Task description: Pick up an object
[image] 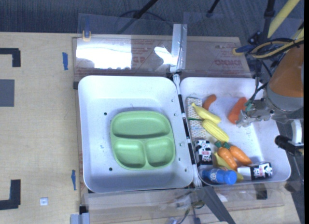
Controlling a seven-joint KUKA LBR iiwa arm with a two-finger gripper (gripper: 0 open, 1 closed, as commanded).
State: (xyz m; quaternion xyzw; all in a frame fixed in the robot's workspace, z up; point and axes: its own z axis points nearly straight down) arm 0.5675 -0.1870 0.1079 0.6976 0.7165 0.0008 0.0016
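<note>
In the left bin [91, 136] lies a green tray [142, 138], while the right bin [270, 141] holds the toys: corn [212, 124] at centre, carrots [232, 154] at 6 o'clock, a blue bottle [219, 175] at 7 o'clock, an orange sausage [236, 110] at 1 o'clock. The gripper [247, 118] sits low at the bin's 2 o'clock, just beside the sausage, and whether it is apart or together cannot be told. Judgement: nothing is seen lifted, so grasp and raise remain.

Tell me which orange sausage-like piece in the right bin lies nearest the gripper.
The reddish-orange piece right beside the gripper. The other one lies farther left, above the corn.
</note>
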